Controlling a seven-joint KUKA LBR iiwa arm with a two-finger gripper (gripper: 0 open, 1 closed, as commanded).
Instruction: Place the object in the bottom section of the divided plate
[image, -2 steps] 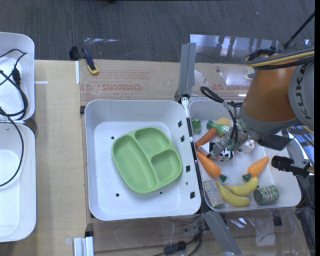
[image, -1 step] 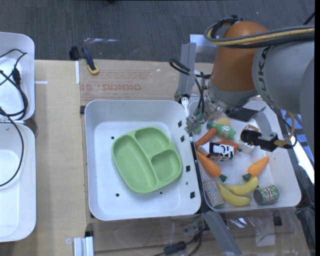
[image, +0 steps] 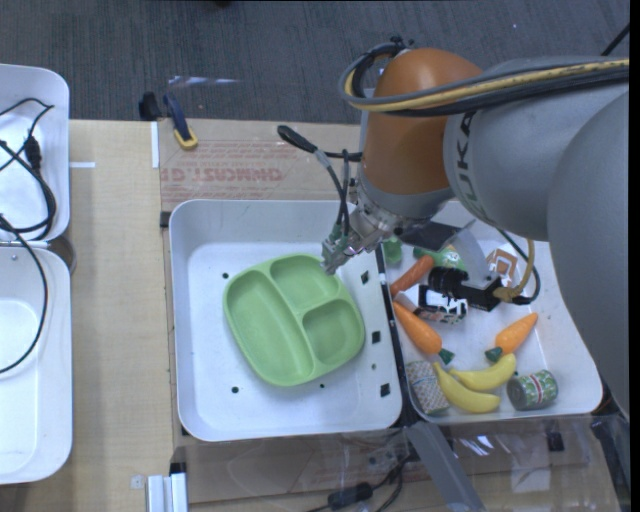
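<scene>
A light green divided plate (image: 290, 320) lies in the left white bin (image: 192, 330). It has one long section on its left and two smaller ones on its right. My gripper (image: 338, 252) hangs low over the plate's upper right rim, close to the wall between the two bins. Its tip is small and dark against the bin. I cannot make out anything held in it. The grey arm with its orange band (image: 415, 120) comes in from the upper right and hides the back part of the right bin.
The right bin (image: 578, 352) holds three orange carrots (image: 418, 328), two bananas (image: 470, 385), a small green can (image: 532, 388), a black and white toy (image: 445, 300) and a netted item (image: 425, 385). A cardboard sheet (image: 250, 170) lies behind the bins.
</scene>
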